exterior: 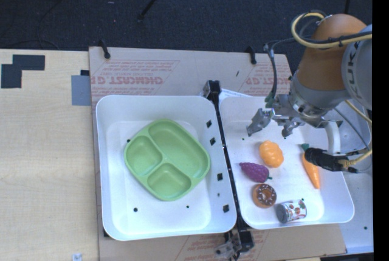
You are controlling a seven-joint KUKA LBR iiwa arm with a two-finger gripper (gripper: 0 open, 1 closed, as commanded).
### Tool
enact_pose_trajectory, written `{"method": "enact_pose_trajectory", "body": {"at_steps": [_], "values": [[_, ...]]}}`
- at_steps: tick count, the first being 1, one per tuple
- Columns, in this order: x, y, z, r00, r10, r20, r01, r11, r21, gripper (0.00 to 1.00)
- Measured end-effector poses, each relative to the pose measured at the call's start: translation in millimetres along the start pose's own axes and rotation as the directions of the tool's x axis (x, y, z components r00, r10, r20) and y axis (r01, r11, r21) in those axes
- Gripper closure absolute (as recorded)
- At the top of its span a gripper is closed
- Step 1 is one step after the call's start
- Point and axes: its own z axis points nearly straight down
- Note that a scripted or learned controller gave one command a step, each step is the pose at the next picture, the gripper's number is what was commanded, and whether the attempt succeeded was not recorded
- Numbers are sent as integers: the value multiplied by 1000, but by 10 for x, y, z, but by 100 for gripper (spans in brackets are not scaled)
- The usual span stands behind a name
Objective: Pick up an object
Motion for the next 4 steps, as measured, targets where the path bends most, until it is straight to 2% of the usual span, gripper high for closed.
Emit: {"method": "enact_pose_trajectory", "body": {"at_steps": [1,2,3,4], "values": [[-2,26,-72,1000,-2,1,2,1000,-12,0],[-27,48,565,1000,-1,1,1,1000,-7,0],[24,106,1008,1000,-1,2,1,1000,-15,0],[30,105,1197,1000,2,1,-2,1000,-12,0]]}}
